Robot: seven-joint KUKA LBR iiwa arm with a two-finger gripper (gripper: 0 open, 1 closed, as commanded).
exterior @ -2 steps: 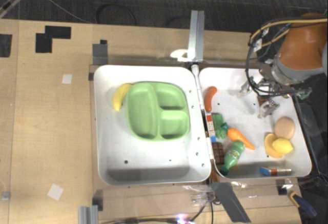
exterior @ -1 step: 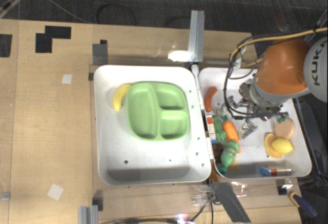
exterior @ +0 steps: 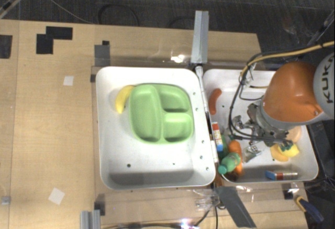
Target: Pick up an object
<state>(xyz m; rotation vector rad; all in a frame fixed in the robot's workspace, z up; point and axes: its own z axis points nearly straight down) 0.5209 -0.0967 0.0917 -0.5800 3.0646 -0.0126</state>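
My gripper (exterior: 253, 148) reaches down into the right bin (exterior: 309, 173), under the arm's orange band (exterior: 290, 91). Just to its left lie an orange piece (exterior: 235, 146) and a green toy (exterior: 229, 162), close to the gripper's tip. A yellow object (exterior: 285, 152) sits on its right side. Nothing shows plainly held.
The right bin also holds a red-brown sausage shape (exterior: 214, 99), a striped marker (exterior: 216, 136) along the left wall and a blue and red pen (exterior: 280, 174) by the front wall. The left bin (exterior: 115, 170) carries a green divided plate (exterior: 159, 112) and a yellow banana (exterior: 122, 98).
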